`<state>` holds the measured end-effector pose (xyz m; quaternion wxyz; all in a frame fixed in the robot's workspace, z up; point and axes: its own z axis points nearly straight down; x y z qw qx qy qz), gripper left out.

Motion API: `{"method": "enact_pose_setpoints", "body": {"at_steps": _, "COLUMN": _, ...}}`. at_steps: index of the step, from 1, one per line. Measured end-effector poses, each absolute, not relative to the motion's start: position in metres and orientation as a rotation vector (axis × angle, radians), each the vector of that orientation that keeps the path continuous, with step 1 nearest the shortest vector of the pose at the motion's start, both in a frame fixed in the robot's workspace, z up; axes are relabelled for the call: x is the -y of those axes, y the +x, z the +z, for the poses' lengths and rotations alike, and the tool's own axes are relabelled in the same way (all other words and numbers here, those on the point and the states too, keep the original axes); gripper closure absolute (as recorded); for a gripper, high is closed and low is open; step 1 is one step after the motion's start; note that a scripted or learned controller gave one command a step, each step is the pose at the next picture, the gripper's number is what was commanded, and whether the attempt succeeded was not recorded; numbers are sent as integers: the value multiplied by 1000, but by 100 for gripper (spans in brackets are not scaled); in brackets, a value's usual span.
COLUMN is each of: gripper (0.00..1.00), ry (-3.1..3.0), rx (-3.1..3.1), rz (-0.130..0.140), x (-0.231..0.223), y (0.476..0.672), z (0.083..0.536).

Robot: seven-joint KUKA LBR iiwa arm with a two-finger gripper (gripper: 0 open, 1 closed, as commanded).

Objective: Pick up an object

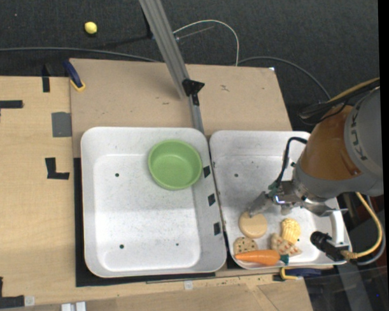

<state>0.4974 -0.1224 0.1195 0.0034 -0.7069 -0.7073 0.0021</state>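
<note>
My gripper [265, 205] hangs low over the right bin [245, 156], just above and to the right of a round beige bun [253, 227]. Its tip reaches down toward the bun's upper left edge; whether they touch is unclear. Right of the bun lies a yellow corn piece [290, 230], with a small tan piece [285, 246] below it. A cracker [244, 244] and an orange carrot [265, 258] rest along the bin's front edge. A green bowl [175, 164] stands upright in the left bin [107, 206], at its back right.
The grey arm with its orange band [331, 156] covers the right bin's right side. A metal pole [172, 50] slants down to the bins' shared back edge. A black cable [290, 158] loops above the gripper. A yellow ball [90, 27] lies off the bench at the back left.
</note>
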Motion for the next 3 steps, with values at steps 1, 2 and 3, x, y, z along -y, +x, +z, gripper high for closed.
{"method": "enact_pose_setpoints", "body": {"at_steps": 1, "gripper": 100, "ry": -2215, "rx": 2221, "rz": 4, "x": 122, "y": 498, "z": 132}}
{"method": "enact_pose_setpoints", "body": {"at_steps": 2, "gripper": 100, "ry": -2222, "rx": 2224, "rz": -2, "x": 127, "y": 507, "z": 181}}
{"method": "enact_pose_setpoints", "body": {"at_steps": 3, "gripper": 100, "ry": -2223, "rx": 2224, "rz": -2, "x": 136, "y": 506, "z": 228}}
